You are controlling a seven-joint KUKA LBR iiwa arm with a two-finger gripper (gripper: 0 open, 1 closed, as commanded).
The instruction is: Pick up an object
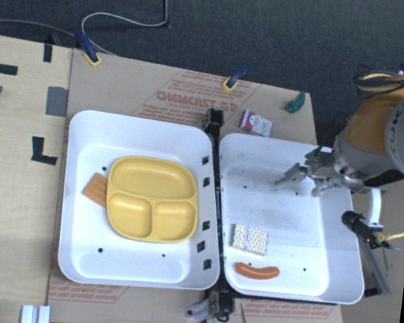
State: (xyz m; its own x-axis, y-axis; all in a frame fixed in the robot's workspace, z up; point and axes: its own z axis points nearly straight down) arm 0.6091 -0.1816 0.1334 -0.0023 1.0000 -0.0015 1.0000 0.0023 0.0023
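Nearest the camera, low in the frame, an orange-red soft-looking sausage-shaped toy point(257, 271) lies flat along the front of the right white bin point(296, 206). Going left to right: the left white bin point(82, 178) holds a yellow plastic divided plate with 3 compartments point(154, 198), and a tan waffle-textured cracker-like piece point(96, 190) pokes out from under the plate's left edge. In the right bin, just above the sausage, sits a small flat packet with a pale patterned face point(250, 239). Further right and higher, the gripper point(300, 175) hovers over the bin's upper part, well apart from both things; its 2 fingers look spread and nothing sits between them. Of the 2 candidates, the sausage seems the easier pick: light, probably rubbery and slightly giving, rounded enough to roll unless pinched across its narrow middle. The packet looks thin and light, lying flush on the floor, so fingers would likely skid over it unless they catch opposite edges.
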